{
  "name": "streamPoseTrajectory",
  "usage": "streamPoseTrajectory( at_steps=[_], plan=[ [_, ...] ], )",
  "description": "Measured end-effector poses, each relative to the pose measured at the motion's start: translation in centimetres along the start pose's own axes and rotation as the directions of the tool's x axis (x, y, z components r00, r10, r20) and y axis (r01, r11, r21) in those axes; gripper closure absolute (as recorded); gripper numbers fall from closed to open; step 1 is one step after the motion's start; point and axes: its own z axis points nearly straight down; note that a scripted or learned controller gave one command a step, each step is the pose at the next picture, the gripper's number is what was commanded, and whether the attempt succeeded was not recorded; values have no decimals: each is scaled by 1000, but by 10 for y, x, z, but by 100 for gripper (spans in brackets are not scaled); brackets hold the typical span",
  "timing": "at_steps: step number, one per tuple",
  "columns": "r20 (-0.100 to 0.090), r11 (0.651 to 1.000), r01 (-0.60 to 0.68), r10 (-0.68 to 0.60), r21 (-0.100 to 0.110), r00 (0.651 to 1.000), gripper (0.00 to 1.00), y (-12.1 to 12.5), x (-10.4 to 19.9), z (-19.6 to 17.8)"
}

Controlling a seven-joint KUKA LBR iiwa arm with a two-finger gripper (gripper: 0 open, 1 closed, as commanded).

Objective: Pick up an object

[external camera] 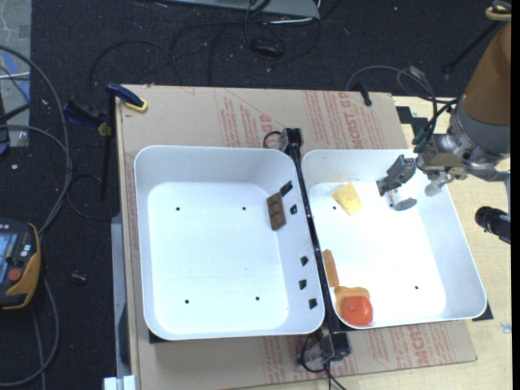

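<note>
My gripper (400,193) hangs over the back of the right bin (455,242), reaching in from the right. It is open, with nothing between its fingers. A pale yellow block (348,198) lies just left of it on the bin floor, a short gap away. At the front left corner of the same bin sit a red, tomato-like ball (357,309) and an orange stick (329,267) that lies along the left wall. A small brown bar (278,212) rests in the left bin (162,177) near its right wall.
The two bins meet at a dark divider (304,218) carrying small black clips. The bins rest on a cardboard sheet (244,112). Cables and a blue and yellow clamp (126,97) lie beyond the back left edge.
</note>
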Motion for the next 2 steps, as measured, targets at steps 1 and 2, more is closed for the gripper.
streamPoseTrajectory(
  at_steps=[1, 2],
  plan=[
    [0, 1000, 0, 0, 0, 1000, 100, 0, 0, -10],
    [-1, 1000, 4, -4, 1, 1000, 100, 45, 42, -7]
  ],
)
